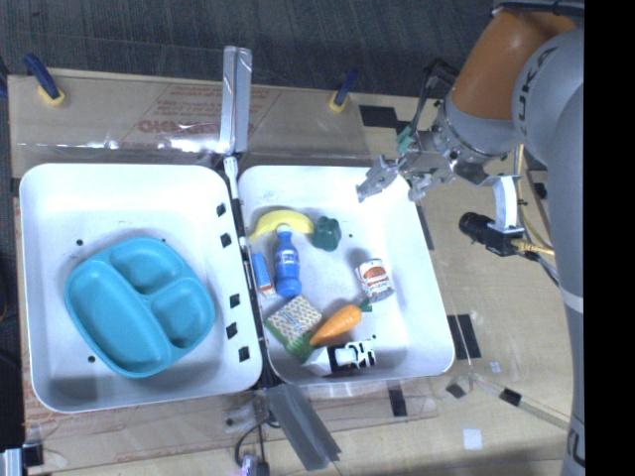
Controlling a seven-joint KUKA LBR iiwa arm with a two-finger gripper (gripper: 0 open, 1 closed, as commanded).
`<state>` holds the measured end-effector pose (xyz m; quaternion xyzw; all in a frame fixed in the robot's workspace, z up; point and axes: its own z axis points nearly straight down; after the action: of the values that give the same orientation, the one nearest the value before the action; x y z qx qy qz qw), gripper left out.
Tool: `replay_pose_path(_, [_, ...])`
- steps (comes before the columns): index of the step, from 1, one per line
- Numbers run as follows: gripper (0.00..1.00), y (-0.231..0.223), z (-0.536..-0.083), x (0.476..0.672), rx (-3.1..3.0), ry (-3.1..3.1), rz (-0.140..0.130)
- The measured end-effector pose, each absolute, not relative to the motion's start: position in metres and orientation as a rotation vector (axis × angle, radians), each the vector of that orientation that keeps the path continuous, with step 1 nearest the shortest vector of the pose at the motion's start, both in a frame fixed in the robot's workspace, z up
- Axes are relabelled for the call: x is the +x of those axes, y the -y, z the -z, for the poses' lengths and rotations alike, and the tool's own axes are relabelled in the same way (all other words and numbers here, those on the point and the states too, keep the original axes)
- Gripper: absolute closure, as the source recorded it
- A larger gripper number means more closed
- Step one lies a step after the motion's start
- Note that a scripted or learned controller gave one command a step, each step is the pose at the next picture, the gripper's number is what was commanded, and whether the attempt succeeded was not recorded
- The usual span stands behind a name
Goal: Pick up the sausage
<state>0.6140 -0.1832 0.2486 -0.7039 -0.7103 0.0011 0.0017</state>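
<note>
Sausage [263,272]: small reddish piece lying along the left wall of the right bin [422,266], just beside the blue bottle [287,261] and below the banana [281,222]. Gripper [394,180]: fingers spread apart, nothing between them, hanging over the bin's far right corner, well apart from the sausage. Also in the bin: green piece [326,232], can [374,279], carrot [335,324], checkered box [294,319]; the left bin [40,196] bears a blue divided tray [139,305].

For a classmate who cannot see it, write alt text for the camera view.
The gripper hovers over the right bin's upper right corner, holding nothing. That bin holds a banana, blue bottle, carrot and small packages; the left bin holds a blue divided tray.
</note>
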Motion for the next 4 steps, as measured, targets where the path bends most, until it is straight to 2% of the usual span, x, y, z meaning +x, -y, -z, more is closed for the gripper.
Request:
replay_pose_path(1, [0.0, 0.186, -0.215, 0.658, -1.912, 2.494, -0.001])
replay_pose_path(2, [0.0, 0.199, -0.121, 0.654, -2.128, 2.307, -0.003])
replay_pose_path(3, [0.0, 0.206, -0.121, 0.658, -1.306, 2.857, -0.001])
replay_pose_path(4, [0.0, 0.178, -0.093, 0.625, -0.889, 3.013, 0.0])
